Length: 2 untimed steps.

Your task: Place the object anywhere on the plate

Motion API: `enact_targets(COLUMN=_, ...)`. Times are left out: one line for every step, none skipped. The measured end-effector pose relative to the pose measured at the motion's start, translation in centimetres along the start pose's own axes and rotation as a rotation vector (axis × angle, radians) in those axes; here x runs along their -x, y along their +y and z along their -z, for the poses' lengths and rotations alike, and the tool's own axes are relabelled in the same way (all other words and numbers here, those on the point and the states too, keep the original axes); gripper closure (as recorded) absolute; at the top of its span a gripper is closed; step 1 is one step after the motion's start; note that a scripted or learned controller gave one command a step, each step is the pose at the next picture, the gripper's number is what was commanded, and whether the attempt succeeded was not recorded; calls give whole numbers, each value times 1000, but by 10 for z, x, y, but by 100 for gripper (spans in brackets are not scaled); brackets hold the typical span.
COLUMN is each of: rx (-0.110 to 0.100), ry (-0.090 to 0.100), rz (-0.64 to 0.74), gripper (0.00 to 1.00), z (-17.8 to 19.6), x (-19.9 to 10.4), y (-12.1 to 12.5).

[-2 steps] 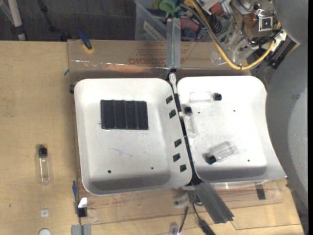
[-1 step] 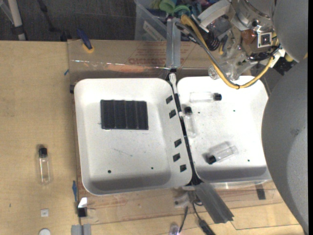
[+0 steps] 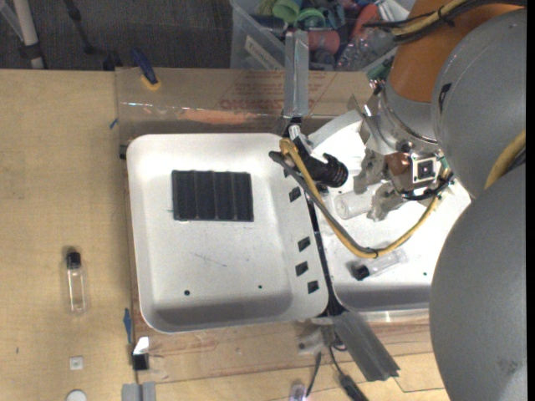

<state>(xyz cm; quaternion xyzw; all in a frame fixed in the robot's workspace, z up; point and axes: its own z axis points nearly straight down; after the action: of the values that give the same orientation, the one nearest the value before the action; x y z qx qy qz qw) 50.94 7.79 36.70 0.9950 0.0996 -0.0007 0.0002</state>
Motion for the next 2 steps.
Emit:
enact_targets(rx=2, ry=3, rz=94, gripper=100, z=67, x=22, y=-43)
enact_targets(rx=-1, ry=-4, rz=1, gripper=100, z=-89, x=21, y=-49)
